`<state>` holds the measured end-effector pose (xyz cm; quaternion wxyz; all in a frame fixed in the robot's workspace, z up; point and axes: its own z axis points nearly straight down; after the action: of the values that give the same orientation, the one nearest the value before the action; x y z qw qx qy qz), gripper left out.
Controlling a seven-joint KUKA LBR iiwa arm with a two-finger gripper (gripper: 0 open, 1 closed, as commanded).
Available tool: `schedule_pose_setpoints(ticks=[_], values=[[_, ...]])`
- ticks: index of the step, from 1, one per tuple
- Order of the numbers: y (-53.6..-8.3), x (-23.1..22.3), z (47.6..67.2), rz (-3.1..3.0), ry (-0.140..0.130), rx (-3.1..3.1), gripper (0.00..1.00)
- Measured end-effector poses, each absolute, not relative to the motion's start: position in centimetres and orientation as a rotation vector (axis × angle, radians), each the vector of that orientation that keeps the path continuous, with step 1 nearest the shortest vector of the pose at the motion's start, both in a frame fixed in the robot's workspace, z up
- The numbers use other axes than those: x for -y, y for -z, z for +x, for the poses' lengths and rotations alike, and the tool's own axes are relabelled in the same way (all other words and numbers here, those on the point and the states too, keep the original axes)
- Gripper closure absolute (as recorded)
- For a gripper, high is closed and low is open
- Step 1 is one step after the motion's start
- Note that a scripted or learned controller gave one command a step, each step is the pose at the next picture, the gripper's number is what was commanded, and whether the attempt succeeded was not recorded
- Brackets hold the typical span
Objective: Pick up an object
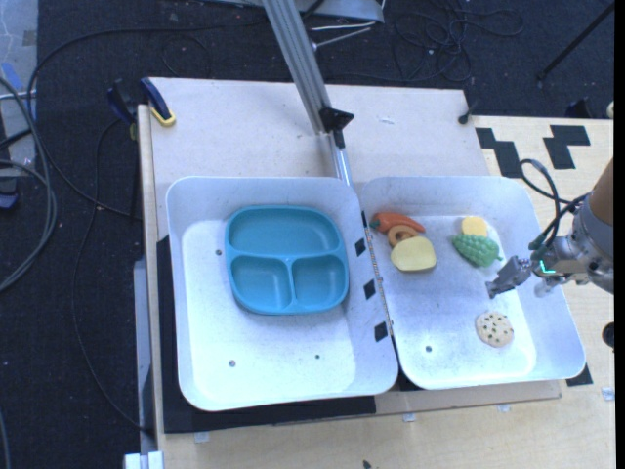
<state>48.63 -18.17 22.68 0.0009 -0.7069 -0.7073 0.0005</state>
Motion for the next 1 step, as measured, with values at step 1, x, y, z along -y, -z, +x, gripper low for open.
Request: schedule_pose_setpoints(ticks=[1], values=[[-22.73, 18.17, 48.67, -2.22, -0.001, 2.222, 0.0]])
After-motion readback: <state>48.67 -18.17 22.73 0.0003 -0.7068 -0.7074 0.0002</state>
